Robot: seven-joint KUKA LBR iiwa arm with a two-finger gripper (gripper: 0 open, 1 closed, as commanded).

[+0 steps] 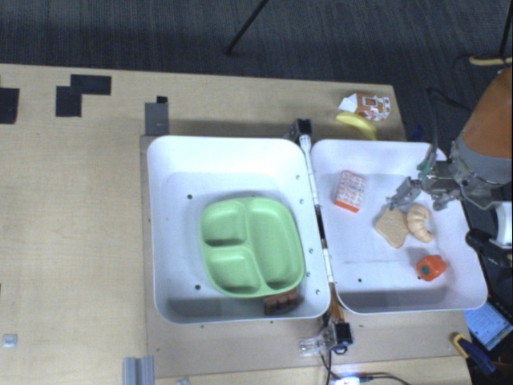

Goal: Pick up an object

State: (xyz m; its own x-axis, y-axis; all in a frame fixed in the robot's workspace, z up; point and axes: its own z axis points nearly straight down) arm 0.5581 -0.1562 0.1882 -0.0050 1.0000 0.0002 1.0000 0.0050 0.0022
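Observation:
The right bin (361,287) holds several small items. A white and orange carton (349,191) lies at its left, a tan bread slice (391,228) sits mid-bin, and a pale croissant (420,223) touches the bread's right side. A small orange-red fruit (431,267) rests nearer the front. My gripper (418,199) hangs just above and behind the bread and croissant. It is open with nothing between its fingers.
The left bin (172,215) holds a green divided plate (251,245), with a brown object (279,301) tucked under its front edge. A yellow banana and a packet (365,109) lie on the bench behind the right bin. Cables and clips sit at the bins' front.

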